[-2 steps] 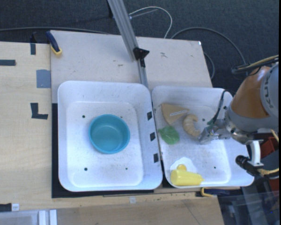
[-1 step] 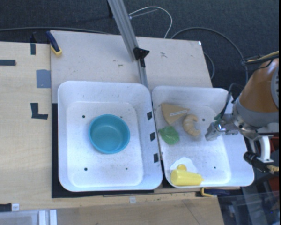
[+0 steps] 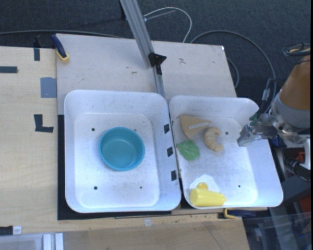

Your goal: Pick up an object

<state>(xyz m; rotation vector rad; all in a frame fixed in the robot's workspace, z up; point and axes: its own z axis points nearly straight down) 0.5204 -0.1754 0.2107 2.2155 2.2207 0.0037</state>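
A pale worktop (image 3: 109,61) carries two white bins. The right bin (image 3: 261,191) holds a croissant (image 3: 214,139), wedge (image 3: 192,125), green leaf (image 3: 188,150) and yellow piece (image 3: 206,196), its middle open. The tool (image 3: 247,136) hovers at the bin's right rim, its grip state unclear.

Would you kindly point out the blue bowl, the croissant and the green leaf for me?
blue bowl (image 3: 122,149), camera view, inner floor of the bowl.
croissant (image 3: 214,139), camera view, middle of its curved body.
green leaf (image 3: 188,150), camera view, centre of the leaf.

blue bowl (image 3: 122,149), green leaf (image 3: 188,150), yellow toy (image 3: 206,196)
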